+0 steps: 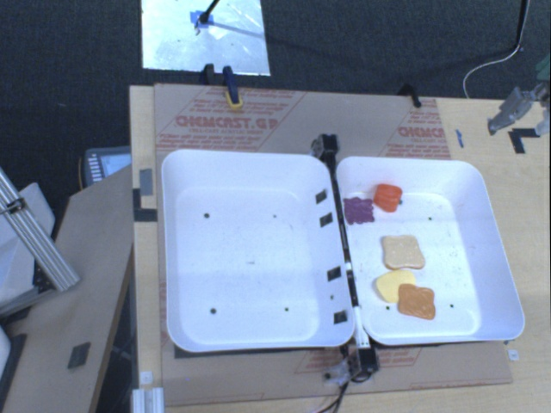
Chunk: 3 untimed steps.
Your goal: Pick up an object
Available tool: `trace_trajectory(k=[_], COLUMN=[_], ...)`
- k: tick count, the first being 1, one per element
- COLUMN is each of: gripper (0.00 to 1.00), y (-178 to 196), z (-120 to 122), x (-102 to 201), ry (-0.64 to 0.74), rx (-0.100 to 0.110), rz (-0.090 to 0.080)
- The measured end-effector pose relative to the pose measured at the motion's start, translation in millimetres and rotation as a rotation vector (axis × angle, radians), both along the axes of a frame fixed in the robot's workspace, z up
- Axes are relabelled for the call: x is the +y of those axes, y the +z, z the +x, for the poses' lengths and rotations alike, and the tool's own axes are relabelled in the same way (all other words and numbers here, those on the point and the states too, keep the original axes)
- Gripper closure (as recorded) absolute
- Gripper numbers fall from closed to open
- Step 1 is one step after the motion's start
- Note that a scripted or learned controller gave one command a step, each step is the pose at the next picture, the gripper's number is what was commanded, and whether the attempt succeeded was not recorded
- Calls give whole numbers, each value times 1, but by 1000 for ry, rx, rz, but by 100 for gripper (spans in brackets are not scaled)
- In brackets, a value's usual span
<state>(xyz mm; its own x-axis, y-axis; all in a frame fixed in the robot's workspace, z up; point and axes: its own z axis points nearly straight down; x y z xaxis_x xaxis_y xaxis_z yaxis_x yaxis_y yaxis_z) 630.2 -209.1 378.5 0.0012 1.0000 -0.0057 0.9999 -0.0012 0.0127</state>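
Observation:
Several small toy food pieces lie in the right bin [495, 248]. An orange-red piece [387, 197] and a purple piece [359, 210] sit near its back left corner. Toward the front lie a tan toast slice [402, 252], then a yellow piece [393, 286] touching an orange-brown piece [417, 302]. A grey metal part that looks like my gripper [515, 108] shows at the right edge, over the bare bench behind the right bin and well away from every piece.
The left bin [250, 248] adjoins the right one along a clipped divider [338, 231]. A shiny square plate [205, 24] lies beyond the bench at the back. At the left stand a tablet [108, 163] and an aluminium rail [34, 239].

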Motion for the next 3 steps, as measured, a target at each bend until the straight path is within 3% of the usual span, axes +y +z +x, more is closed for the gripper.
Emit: trace_trajectory(k=[1, 2, 3], gripper=[0, 100, 100], y=[130, 133, 94], z=[-40, -37, -72], x=[2, 3, 61], ry=[4, 9, 8], rx=[-4, 4, 14], rz=[0, 1, 7])
